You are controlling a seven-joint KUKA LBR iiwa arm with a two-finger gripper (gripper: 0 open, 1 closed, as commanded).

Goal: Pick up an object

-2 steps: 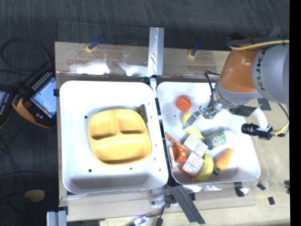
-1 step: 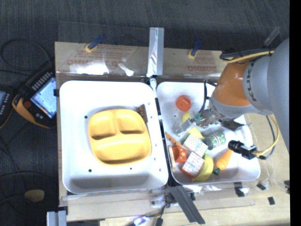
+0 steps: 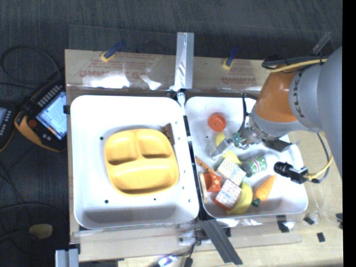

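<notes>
Starting at the near wall of the right bin [image 3: 300,206] and finding a clutter of small things there: a yellow banana [image 3: 245,200] touching a patterned box [image 3: 227,194], an orange carrot [image 3: 265,187] just beside the banana, a red piece [image 3: 211,181] against the bin's left wall. Moving a little farther in, meeting a second patterned box [image 3: 231,171] and a small green-and-white can [image 3: 255,164] lying on its side.

Judging these to be light toys: the boxes probably stiff with flat sides, offering good purchase across two opposite faces; the can hard, round and likely to roll or slip unless taken across its middle; the carrot tapered, so best taken at its thick end. Judging the crowding to be the main risk, with neighbours touching and little room to come down between them.

Reaching the gripper [image 3: 240,139] next, hanging over the middle of the right bin, just beyond the can and near a small yellow piece [image 3: 221,140]. Not being able to tell how wide it is set, and seeing nothing held.

Farther back, noting a round orange-red lid [image 3: 217,121] lying apart, probably the easiest pick. Across in the left bin [image 3: 83,110], noting a yellow compartment tray [image 3: 141,159].
</notes>
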